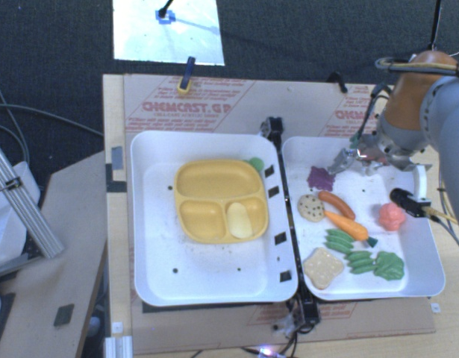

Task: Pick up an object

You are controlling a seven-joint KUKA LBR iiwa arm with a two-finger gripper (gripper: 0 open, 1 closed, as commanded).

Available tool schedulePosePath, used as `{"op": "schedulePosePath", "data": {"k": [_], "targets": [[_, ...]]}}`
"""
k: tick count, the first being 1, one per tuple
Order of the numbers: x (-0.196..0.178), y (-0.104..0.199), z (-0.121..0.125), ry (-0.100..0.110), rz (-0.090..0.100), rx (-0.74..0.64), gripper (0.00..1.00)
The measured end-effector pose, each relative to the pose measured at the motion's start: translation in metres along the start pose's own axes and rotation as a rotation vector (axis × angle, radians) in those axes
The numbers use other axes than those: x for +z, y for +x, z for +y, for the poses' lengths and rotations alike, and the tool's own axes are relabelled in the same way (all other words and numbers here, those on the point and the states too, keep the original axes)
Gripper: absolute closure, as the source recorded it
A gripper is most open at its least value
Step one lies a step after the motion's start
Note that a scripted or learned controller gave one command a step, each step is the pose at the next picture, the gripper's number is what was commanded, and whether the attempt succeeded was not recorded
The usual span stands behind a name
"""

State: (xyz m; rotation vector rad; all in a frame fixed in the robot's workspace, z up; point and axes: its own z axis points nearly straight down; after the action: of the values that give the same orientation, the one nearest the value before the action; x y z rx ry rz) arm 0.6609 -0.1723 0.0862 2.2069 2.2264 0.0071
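Beside the gripper [347, 159], a purple toy [319, 177].

2 bins sit side by side on a bench. The left bin [151, 222] holds a divided tray [218, 200], with a small item [256, 165] at the tray's far right corner. The right bin [427, 271] holds scattered toy foods: grapes [319, 177] farthest back, a sausage [337, 204] and cookie [311, 207] before them, then a carrot [347, 226], pea pods [348, 250] and, nearest, bread [322, 267]. The gripper [347, 158] hangs just behind the grapes.
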Motion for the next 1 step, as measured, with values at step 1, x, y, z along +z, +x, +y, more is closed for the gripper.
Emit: {"op": "schedulePosePath", "data": {"k": [1], "targets": [[0.0007,-0.0171,-0.0805,0.012,0.001,0.011,0.0]]}}
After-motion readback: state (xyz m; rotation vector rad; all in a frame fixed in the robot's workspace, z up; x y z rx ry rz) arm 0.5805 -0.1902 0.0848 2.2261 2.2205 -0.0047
